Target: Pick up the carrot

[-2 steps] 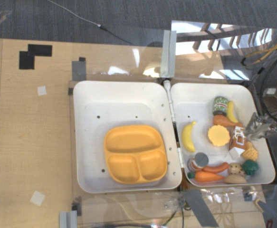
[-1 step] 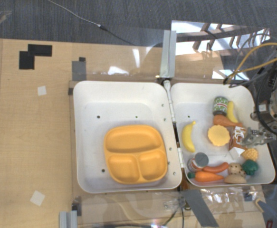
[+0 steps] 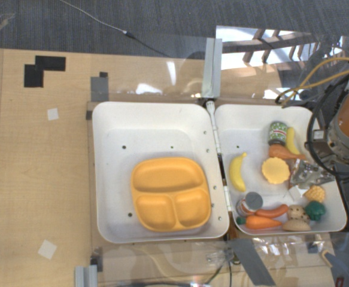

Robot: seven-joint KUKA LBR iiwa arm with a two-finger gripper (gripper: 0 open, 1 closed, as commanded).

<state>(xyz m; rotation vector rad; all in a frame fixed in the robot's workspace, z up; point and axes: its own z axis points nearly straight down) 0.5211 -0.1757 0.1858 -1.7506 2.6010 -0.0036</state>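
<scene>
Carrot (image 3: 263, 222) lies at the near edge of your right bin (image 3: 246, 130), beside a grey can (image 3: 251, 202) and a red sausage (image 3: 272, 211). Farther back, your gripper (image 3: 306, 175) hangs beside a yellow disc (image 3: 275, 171); you cannot tell its state.

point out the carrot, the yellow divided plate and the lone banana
carrot (image 3: 261, 223), camera view, middle of its orange body.
yellow divided plate (image 3: 170, 174), camera view, ridge between compartments.
banana (image 3: 238, 172), camera view, middle of its curve.
</scene>
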